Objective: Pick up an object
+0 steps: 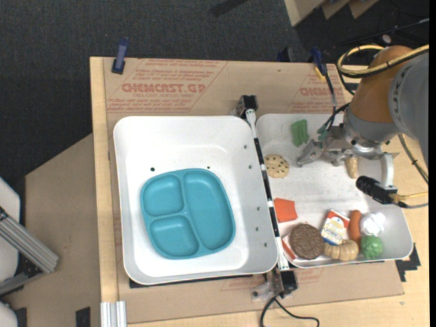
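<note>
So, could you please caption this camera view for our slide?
KUKA arm's gripper hovers in the right bin between green block and cookie; blue tray sits left.

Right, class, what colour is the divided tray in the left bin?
Teal blue, clearest in the camera view.

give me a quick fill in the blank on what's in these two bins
1. The divided tray in the left bin is coloured ____.
2. The cookie lies in the ____ bin.
3. The green block lies near the right bin's ____ edge.
4. The gripper hangs over the ____ bin.

Missing words: blue; right; far; right
</note>
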Robot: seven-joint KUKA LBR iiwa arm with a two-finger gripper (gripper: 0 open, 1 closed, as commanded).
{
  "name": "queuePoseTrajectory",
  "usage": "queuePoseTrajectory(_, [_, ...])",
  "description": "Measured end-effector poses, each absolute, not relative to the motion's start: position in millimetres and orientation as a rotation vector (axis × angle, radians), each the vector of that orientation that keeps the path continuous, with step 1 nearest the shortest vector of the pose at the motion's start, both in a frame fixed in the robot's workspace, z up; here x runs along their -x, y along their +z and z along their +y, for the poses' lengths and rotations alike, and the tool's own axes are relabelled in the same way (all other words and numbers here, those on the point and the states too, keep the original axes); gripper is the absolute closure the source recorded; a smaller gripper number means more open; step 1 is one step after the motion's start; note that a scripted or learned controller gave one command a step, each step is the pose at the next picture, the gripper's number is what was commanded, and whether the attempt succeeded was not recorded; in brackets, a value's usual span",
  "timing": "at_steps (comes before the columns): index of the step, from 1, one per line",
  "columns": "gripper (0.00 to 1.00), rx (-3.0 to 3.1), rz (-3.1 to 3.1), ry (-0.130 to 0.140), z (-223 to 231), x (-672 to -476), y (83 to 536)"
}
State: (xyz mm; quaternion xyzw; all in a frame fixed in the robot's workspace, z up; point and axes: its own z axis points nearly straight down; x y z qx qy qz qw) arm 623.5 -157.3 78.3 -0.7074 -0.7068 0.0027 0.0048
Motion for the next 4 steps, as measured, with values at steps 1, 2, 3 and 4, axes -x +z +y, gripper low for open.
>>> queuePoseTrajectory(1, [0.00, 2.218, -2.205, 0.010, -148.7, -480.4, 83.8])
queuePoseTrajectory(2, [0.00, 2.224, -2.227, -0.003, -167.1, -549.3, 85.1])
queuePoseTrajectory(3, [0.00, 2.222, -2.233, -0.008, -163.4, -648.7, 85.8])
queuePoseTrajectory(4, [1.00, 2.222, -2.227, -0.002, -164.5, -645.2, 96.0])
